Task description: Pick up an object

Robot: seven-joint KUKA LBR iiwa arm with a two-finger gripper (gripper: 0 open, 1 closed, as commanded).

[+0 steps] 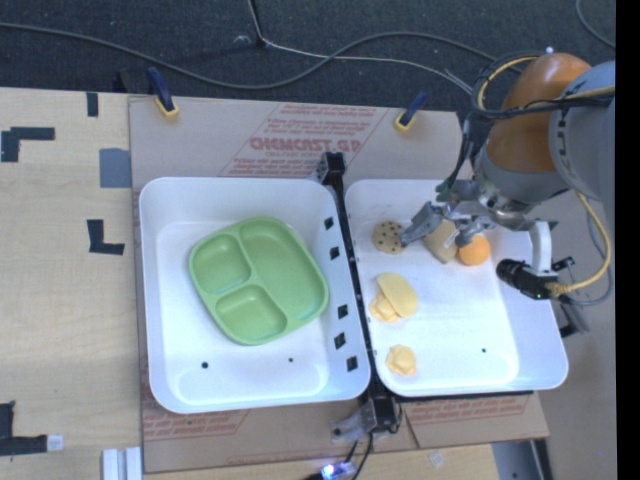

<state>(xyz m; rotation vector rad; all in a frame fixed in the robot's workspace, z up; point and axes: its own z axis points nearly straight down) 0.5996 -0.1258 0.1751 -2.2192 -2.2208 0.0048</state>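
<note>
Before you lies the surface point(60, 298), pale wood marked with dark tape pieces. On it rests a cardboard sheet point(300, 143), held at its far edge by two clamps point(162, 95). On the cardboard you see two white bins touching side by side: the left bin point(160, 298) and the right bin point(500, 338), joined along a black strip point(345, 268).
</note>
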